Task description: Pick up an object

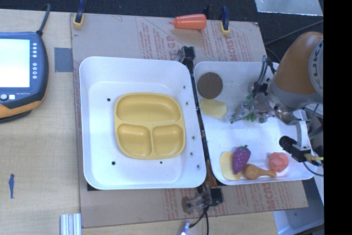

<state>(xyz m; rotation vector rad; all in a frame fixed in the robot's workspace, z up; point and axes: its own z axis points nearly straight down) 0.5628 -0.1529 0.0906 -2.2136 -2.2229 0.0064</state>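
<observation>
- While I've only got the one overhead camera view to go on, here's what worries me: the arm (297, 71) hangs over the far-right part of the right bin (236, 71), and its gripper (252, 109) sits low in the middle of that bin. Honestly I cannot tell if the fingers are apart or together, it's a dark tangle from up here, and I see nothing between them.
- Candidates to pick are all in that right bin: a brown disc (209, 85) at the far left, a pale yellow piece (213, 108) just near of it, then along the near edge a purple grape bunch (241, 158), a tan pear-shaped thing (257, 172), a yellow flat piece (226, 165) under them and a pink lump (279, 161).
- Risk one: the gripper is over bare bin floor, between the yellow piece and the near cluster, so if it closes here I'd guess it grabs air.
- Risk two: grape, pear and flat piece are touching, so going there could nudge them apart or pinch two at once.
- Risk three: the pink lump sits right by the bin's near-right wall, where a finger could hit the rim.
- The left bin (93, 118) holds a yellow divided tray (149, 124), well clear of all this.
</observation>
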